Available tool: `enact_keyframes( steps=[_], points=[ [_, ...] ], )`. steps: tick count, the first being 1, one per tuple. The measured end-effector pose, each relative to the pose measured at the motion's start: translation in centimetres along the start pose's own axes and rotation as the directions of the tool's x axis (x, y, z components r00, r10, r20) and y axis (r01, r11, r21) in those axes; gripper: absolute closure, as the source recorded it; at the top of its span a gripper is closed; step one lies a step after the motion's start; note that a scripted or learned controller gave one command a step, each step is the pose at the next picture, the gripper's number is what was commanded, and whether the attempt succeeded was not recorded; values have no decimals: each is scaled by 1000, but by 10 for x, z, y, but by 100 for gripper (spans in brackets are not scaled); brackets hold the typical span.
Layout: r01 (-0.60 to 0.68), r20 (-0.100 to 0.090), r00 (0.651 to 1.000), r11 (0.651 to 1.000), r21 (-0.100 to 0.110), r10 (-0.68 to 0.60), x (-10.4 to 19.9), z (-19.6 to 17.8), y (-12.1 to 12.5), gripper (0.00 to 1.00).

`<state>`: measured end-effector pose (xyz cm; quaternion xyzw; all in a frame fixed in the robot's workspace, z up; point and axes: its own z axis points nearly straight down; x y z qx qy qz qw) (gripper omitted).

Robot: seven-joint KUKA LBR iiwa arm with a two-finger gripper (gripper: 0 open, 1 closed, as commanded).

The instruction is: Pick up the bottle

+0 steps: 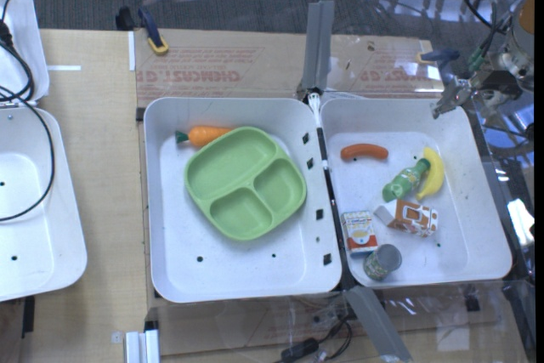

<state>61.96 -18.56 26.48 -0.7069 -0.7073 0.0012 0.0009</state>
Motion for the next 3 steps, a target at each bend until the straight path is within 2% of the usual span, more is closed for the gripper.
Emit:
enact_keyframes(
  steps=[1, 2, 3],
  points=[
    [-157, 0, 988, 988, 1, 157, 17, 136, -40, 0],
    [-290, -1, 957, 957, -1, 290, 48, 174, -14, 0],
    [-281, 0, 960, 960, -2, 281, 22, 173, -4, 0]
  ],
)
